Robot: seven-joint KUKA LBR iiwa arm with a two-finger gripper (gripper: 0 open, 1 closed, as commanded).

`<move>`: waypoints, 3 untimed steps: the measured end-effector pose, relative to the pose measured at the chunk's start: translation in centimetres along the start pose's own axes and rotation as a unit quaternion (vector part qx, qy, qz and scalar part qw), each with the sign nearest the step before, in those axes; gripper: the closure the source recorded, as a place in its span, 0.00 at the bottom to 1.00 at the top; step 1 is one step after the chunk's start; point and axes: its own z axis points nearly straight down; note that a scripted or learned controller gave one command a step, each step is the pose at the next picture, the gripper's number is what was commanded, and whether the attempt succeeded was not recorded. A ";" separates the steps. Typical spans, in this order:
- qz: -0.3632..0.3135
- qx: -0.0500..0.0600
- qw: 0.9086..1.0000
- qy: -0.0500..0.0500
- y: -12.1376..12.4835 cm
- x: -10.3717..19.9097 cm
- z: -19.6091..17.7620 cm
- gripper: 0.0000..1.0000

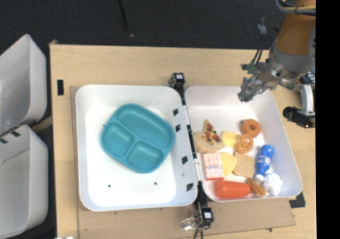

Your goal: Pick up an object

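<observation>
The right bin (223,106) holds several toy foods: a pizza slice (210,133), two brown doughnuts (251,127) (244,144), yellow cheese pieces (230,138), a pink-and-white box (213,165), a toast slice (244,167), a red-orange sausage (231,189) and a blue-and-white bottle (264,159). My gripper (247,93) hangs over the bin's far right corner, above and apart from the food, with nothing visible in it.
The left bin (90,179) carries a teal divided plate (138,137). A black clip (177,79) sits at the top of the divider between the bins. White chairs (18,84) stand to the left of the bench.
</observation>
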 end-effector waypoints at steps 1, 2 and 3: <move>-0.003 0.001 1.000 0.001 1.4 5.4 -0.8 1.00; -0.002 0.001 1.000 0.000 3.3 10.1 1.2 1.00; 0.001 0.002 1.000 0.000 2.6 9.6 0.7 1.00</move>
